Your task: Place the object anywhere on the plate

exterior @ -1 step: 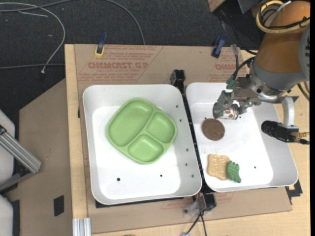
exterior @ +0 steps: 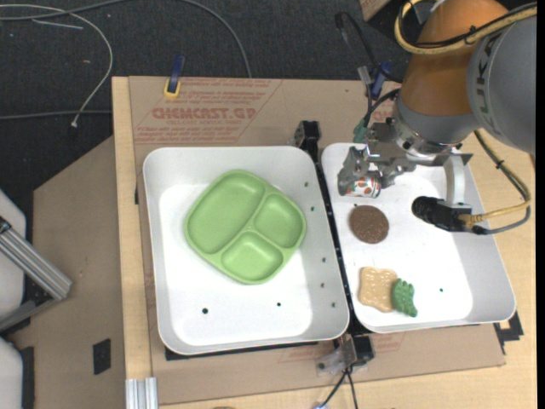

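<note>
A light green plate (exterior: 245,225) with three compartments lies in the left bin (exterior: 170,313). My gripper (exterior: 361,180) hangs over the far left corner of the right bin (exterior: 477,301). A small red-and-white thing (exterior: 369,187) shows right at the gripper's tip, partly hidden by it; whether it is held is not clear. Just in front of the gripper lies a round brown disc (exterior: 370,224). A tan cracker-like piece (exterior: 376,286) and a small green leafy piece (exterior: 404,297) lie side by side near the bin's front edge.
The grey arm with its orange band (exterior: 447,49) reaches in from the upper right over the right bin's far side. The rim between the two bins (exterior: 332,228) runs just left of the gripper. Cardboard (exterior: 204,109) lies under both bins.
</note>
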`<state>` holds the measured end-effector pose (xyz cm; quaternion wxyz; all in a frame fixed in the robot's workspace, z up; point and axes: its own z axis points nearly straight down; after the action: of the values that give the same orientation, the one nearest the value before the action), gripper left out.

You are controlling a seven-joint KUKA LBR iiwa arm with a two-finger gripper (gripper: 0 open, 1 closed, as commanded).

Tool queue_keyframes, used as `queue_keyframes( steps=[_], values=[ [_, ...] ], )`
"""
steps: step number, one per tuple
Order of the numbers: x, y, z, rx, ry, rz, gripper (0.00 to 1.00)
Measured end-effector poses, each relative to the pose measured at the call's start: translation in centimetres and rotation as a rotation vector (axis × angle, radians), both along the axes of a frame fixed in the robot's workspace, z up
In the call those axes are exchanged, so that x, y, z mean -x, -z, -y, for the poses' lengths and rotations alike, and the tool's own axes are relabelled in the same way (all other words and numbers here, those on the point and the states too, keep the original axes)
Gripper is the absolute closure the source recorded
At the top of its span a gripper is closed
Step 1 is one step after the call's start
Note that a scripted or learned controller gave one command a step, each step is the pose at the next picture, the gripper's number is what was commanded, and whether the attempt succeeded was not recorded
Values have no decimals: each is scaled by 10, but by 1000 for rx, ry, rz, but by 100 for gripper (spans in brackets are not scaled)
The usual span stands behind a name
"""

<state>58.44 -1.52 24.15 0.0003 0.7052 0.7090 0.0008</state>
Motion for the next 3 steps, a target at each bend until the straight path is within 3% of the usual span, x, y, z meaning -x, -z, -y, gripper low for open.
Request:
queue_keyframes(
  steps=[1, 2, 3],
  values=[
    [-23, 6, -56, -1, -1, 1, 100],
    [-60, 23, -99, -1, 0, 0, 100],
    [-63, 7, -104, 0, 3, 1, 100]
  ],
)
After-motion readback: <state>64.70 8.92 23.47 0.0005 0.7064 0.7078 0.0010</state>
